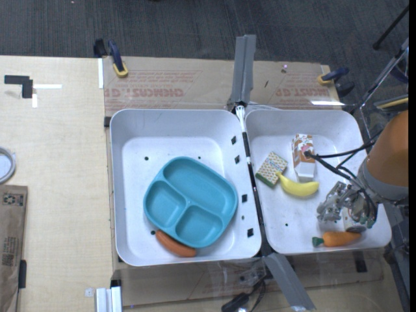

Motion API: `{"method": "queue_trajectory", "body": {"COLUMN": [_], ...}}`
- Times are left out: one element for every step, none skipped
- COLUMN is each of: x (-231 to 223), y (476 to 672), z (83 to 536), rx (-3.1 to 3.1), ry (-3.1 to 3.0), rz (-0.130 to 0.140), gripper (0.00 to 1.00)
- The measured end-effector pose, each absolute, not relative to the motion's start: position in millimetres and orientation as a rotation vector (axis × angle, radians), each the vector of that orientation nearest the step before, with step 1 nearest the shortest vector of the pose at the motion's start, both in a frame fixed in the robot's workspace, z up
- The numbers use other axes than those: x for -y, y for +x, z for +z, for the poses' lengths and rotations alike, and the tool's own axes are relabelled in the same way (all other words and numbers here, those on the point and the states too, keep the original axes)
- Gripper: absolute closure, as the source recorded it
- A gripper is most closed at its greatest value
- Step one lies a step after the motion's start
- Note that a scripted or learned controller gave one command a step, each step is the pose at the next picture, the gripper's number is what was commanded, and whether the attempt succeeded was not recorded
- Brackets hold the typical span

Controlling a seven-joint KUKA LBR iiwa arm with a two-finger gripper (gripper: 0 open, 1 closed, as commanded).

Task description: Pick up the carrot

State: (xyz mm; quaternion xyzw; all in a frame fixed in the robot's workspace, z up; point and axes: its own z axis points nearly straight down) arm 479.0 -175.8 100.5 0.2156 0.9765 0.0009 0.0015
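The carrot (339, 238), orange with a green stem end, lies flat near the front edge of the right bin (279, 239). My gripper (344, 208) hangs just above and behind it, at the right side of that bin. Its metal parts and cables are seen from above, close over the carrot's right half.
A yellow banana (299, 187), a small patterned packet (271, 168) and a white carton (303, 156) lie in the right bin. The left bin (130, 142) holds a blue divided plate (190, 202) with an orange sausage-shaped item (174, 244) tucked under its front edge.
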Motion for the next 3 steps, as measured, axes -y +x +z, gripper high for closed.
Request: {"method": "queue_trajectory", "body": {"x": [175.7,175.7,175.6], "y": [479.0,480.3,480.3], "z": [100.5,109.6,109.6], "rx": [-3.065,-3.061,-3.061], "ry": [0.676,0.679,0.679], "rz": [0.003,0.004,0.004], "gripper": [0.00,1.00,0.00]}}
